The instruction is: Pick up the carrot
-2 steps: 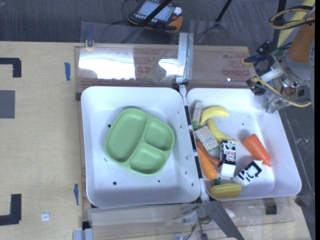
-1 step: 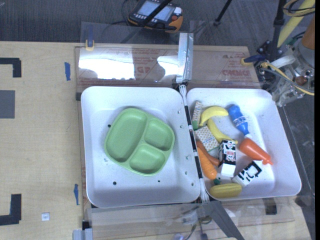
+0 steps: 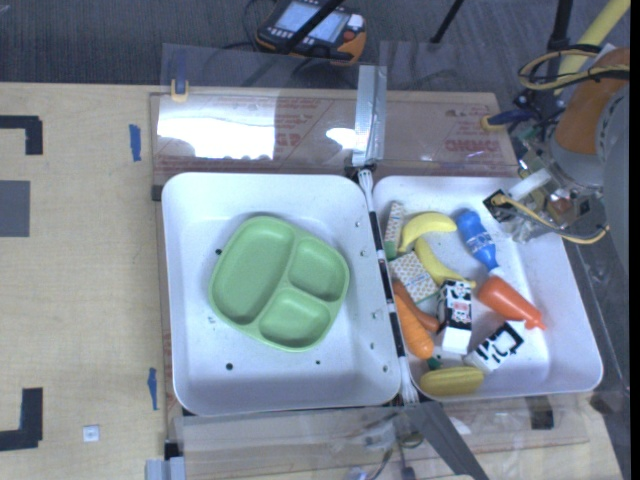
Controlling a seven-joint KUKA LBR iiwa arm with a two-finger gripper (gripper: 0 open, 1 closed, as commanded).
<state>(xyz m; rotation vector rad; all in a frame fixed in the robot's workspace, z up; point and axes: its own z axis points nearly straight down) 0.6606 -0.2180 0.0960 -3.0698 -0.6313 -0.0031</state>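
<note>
Two orange carrot-like pieces lie in the right bin (image 3: 575, 308). One tapered carrot (image 3: 510, 301) rests near the bin's middle right, and a longer orange piece (image 3: 413, 323) lies along the left wall, partly under other items. My gripper (image 3: 535, 213) hangs over the bin's upper right corner, above and to the right of the blue bottle (image 3: 478, 238). It stands well apart from both orange pieces, and nothing shows in it.
The right bin also holds a banana (image 3: 430, 238), a checkered packet (image 3: 413, 273), two black-and-white boxes (image 3: 458, 303) (image 3: 498, 346) and a yellow oval item (image 3: 452, 379). A green divided plate (image 3: 280, 280) sits in the left bin (image 3: 190, 218).
</note>
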